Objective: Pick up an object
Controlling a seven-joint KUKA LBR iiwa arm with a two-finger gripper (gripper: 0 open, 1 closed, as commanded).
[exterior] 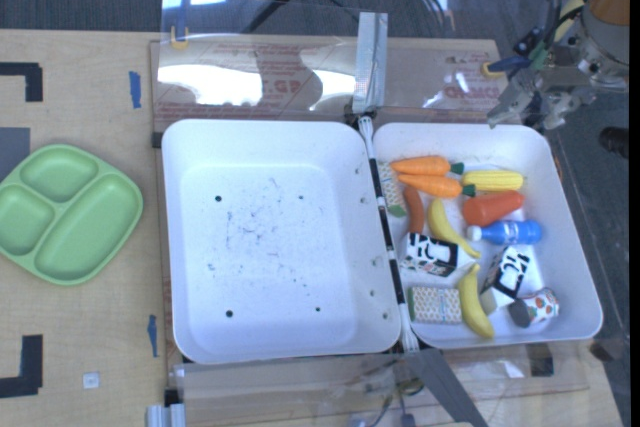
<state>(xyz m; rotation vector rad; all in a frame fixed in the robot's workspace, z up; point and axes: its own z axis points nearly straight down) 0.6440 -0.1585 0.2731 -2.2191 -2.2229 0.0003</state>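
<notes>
Worktop (80, 75) carrying two white bins: left bin (200, 315), right bin (570, 245). One green divided plate (65, 212) at the worktop's left edge. Right bin: two carrots (428, 174), two bananas (450, 230), one blue-capped bottle (508, 233). Gripper (535, 105) above the right bin's far-right corner; grip state indiscernible.

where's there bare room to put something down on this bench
The left bin has a wide bare floor inside its white walls. Bare wood lies between the green divided plate and that bin. The right bin is crowded: carrots, bananas, a bottle.
</notes>
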